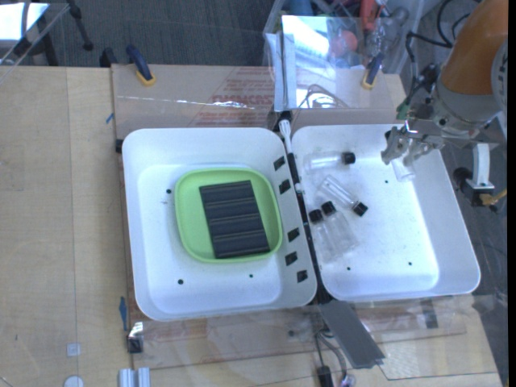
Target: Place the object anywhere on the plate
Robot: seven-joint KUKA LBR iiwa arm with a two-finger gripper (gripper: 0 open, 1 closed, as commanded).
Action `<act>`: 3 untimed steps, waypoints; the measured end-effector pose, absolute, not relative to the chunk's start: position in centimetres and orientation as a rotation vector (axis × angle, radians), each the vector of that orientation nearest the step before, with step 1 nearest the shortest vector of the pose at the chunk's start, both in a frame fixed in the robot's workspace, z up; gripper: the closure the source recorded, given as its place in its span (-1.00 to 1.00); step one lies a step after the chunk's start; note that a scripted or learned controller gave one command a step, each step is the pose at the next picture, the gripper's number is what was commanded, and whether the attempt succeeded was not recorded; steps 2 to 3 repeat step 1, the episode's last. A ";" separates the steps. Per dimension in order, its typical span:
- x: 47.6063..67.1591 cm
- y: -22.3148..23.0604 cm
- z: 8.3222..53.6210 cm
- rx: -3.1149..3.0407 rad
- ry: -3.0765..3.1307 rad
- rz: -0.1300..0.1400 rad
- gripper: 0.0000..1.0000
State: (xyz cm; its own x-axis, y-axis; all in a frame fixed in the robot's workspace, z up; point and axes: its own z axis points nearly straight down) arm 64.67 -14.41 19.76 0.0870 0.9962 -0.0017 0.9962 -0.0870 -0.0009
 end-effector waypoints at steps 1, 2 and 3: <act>64.7 -14.4 19.8 2.316 2.122 -0.003 -1.00; 64.7 -14.4 19.8 2.316 2.122 -0.003 -1.00; 64.7 -14.4 19.8 2.316 2.122 -0.003 -1.00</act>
